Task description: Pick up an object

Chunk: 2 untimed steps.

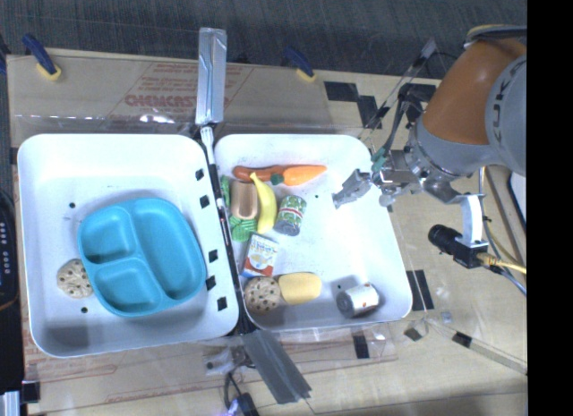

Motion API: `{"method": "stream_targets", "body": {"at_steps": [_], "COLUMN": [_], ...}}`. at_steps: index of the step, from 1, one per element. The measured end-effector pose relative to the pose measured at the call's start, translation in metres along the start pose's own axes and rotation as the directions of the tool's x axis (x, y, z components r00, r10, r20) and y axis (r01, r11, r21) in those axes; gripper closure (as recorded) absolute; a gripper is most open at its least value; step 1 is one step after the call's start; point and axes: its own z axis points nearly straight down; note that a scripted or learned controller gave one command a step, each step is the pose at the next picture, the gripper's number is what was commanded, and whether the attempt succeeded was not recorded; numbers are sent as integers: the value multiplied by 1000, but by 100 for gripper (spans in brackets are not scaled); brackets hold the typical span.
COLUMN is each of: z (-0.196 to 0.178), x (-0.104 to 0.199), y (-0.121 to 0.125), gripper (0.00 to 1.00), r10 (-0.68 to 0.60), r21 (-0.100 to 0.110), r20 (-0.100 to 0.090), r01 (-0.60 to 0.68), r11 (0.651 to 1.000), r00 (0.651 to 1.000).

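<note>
Above the right bin's (394, 262) right rim, the end effector (351, 190) hangs with nothing visibly held, its finger state unclear; carrot (303, 174), banana (264, 204) and can (290, 214) lie unpicked.

Arm (479, 92) cut off at right edge. Small can's (290, 214) label unreadable. Cookie (73, 278) partly hidden under blue tray (139, 255).

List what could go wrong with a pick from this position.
1. The yellow banana, orange carrot and green-labelled tin can lie packed together, so a grasp may nudge neighbours or catch two.
2. The end effector sits near the right white bin's wall, so it might clip it.
</note>
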Motion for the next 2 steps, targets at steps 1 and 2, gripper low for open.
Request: {"method": "stream_targets", "body": {"at_steps": [1,2], "z": [51,141], "x": [22,96], "y": [87,111], "gripper": [0,0], "r10": [-294,-307], "r21": [-1,-6], "r20": [1,3], "r01": [294,307], "r11": [956,952], "r00": [956,952]}}
